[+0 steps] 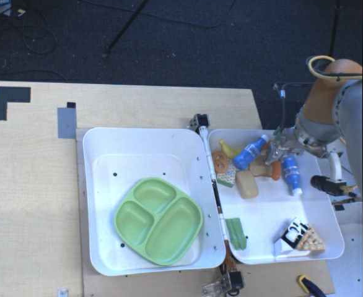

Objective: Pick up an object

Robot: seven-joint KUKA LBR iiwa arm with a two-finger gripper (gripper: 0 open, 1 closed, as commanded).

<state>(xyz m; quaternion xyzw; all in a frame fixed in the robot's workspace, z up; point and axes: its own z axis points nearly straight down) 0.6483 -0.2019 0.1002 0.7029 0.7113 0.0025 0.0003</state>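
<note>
1. Two-finger gripper on the grey, orange-banded arm hanging low over the right shallow white bin; open or clenched: cannot tell.
2. Sitting just beside it: two blue plastic bottles, yellow banana, tan block.
3. Lying nearer the front: green flat piece, black-and-white box.
4. Resting in the left white bin: light green divided plate.

A pale wooden surface carries two white bins. The left bin holds a green divided plate; the claw hangs above toys in the right bin.
</note>
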